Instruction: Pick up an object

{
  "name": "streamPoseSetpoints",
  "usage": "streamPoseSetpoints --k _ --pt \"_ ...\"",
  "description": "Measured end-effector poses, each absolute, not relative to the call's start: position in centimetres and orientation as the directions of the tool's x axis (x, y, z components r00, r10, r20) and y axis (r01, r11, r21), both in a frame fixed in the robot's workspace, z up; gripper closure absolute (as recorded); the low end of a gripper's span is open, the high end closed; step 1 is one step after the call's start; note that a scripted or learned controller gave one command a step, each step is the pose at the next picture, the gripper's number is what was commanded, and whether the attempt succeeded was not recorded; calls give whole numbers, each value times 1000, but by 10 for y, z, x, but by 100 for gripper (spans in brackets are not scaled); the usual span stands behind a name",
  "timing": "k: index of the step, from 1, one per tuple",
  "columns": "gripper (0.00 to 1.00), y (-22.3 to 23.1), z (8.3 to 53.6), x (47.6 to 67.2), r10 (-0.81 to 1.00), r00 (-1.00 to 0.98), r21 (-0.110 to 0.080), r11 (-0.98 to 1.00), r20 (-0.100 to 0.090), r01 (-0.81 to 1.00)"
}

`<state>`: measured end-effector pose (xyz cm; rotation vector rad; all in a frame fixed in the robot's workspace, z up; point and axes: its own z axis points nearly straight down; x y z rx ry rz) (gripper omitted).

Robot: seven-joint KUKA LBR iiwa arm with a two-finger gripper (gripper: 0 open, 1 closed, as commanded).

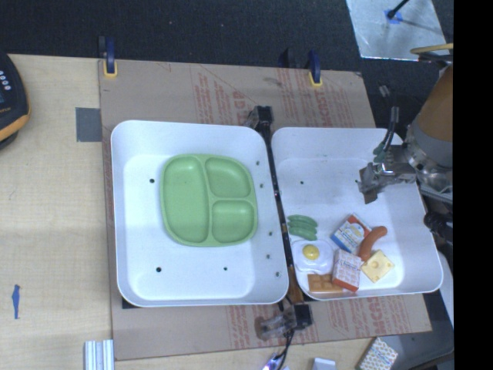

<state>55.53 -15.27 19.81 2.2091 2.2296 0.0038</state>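
While you look down on the bench, you see the left bin [131, 206] holding a green divided plate [208, 200] in its middle; the right bin [331, 149] has small toy foods gathered in its near part: green pea pods [302, 225], a fried egg [311, 253], a small carton [350, 233], a sausage [371, 240], a cheese piece [378, 267] and a red packet [346, 269] lying on a toast slice [322, 286]; the gripper [370, 182] hangs over the far right part of this bin, apart from the foods, with nothing between its fingers; whether the fingers are apart or together you cannot tell.
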Motion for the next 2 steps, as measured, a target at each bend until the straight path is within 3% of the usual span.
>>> streamPoseSetpoints --k 1,2 --pt "0 -155 196 552 1000 -4 -2 4 0 1000" --pt "0 -170 94 584 1000 -8 -9 8 0 1000"
